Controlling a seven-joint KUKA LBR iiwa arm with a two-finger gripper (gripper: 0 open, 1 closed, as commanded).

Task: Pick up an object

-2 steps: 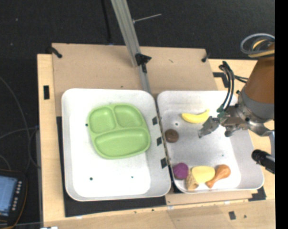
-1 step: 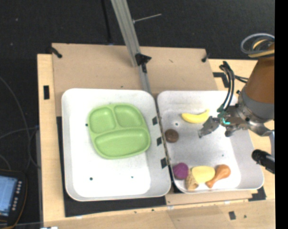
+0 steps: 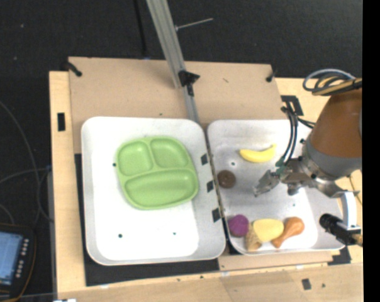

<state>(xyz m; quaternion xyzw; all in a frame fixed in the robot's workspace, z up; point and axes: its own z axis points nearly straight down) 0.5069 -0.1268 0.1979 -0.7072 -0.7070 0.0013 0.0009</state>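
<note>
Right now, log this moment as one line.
gripper above right bin floor | nothing seen held | banana nearest | green tray in left bin

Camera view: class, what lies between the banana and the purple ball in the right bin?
A small brown ball near the bin's left wall, between banana and purple ball.

My light wooden surface [image 3: 240, 93] stands on a dark floor [image 3: 26, 24] that surrounds it on the far and left sides, with thin cables [image 3: 20, 143] trailing across it at left, a lit screen [image 3: 6, 257] at the near left corner, and a metal pole [image 3: 168, 36] rising from the far side.
</note>
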